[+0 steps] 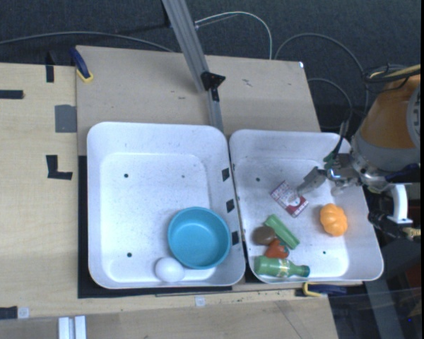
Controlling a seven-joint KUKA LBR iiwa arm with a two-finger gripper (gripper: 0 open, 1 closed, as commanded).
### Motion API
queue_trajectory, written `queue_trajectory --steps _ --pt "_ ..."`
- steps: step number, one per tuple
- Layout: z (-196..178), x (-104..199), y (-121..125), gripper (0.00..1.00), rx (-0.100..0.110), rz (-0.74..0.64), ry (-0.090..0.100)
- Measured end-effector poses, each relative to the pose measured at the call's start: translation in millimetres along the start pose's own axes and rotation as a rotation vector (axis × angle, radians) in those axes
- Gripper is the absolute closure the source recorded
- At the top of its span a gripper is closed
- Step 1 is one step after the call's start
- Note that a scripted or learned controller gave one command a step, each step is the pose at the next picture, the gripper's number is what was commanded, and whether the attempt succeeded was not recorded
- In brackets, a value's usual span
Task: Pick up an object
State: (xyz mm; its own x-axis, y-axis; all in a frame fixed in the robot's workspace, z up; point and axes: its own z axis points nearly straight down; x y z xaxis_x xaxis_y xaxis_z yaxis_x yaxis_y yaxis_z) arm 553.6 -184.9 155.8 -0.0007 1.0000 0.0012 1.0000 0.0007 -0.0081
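My gripper (312,181) reaches in from the right over the right bin (254,147), just up and right of a small pink and red packet (290,198); whether it touches the packet cannot be made out. An orange round fruit (333,219) lies to the lower right of the gripper. Near the bin's front sit a green stick-shaped item (283,232), a brown lump (262,236), a small red item (275,249) and a green bottle (281,267) on its side.
The left bin (127,147) holds a blue bowl (198,236) and a white ball (169,268) at its front. A grey metal bar (191,41) slants down to the gap between the bins. Cables loop behind the right bin.
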Motion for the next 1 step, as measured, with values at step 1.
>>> queue_trajectory --steps 1 --pt "49.3 -8.3 -1.0 0.0 -0.001 0.0 -0.001"
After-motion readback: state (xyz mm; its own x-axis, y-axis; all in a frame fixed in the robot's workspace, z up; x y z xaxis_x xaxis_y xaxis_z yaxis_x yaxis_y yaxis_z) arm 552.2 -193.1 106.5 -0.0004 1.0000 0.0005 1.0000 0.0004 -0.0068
